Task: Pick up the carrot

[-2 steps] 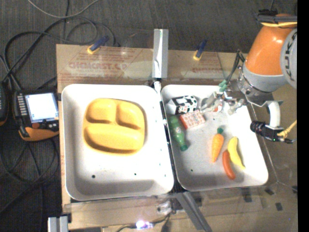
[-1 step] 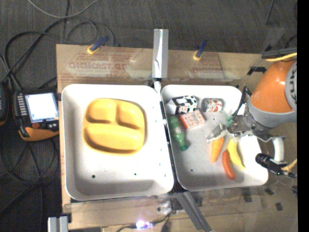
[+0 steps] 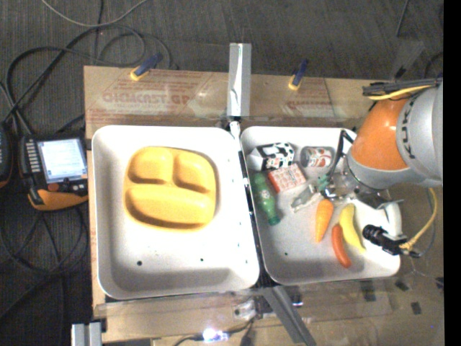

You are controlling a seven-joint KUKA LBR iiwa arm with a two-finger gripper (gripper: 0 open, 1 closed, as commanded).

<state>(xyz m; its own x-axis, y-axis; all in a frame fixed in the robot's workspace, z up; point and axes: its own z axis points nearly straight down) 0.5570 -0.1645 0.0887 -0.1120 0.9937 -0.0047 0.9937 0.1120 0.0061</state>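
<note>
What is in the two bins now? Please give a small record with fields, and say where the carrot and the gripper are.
left bin: holds a yellow divided plate
right bin: holds the carrot, banana, green bottle, can and others
carrot: lying in the right bin, left of the banana
red item: below the carrot, by the banana
green bottle: near the bin's left wall
can: near the far wall
gripper: just above the carrot's upper end; hold not visible

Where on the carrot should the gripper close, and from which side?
Grip the carrot mid-body, coming straight down with the fingers closing across its width. It lies flat, nearly lengthwise toward the camera, with the banana close on its right, so the left side offers more room.
</note>
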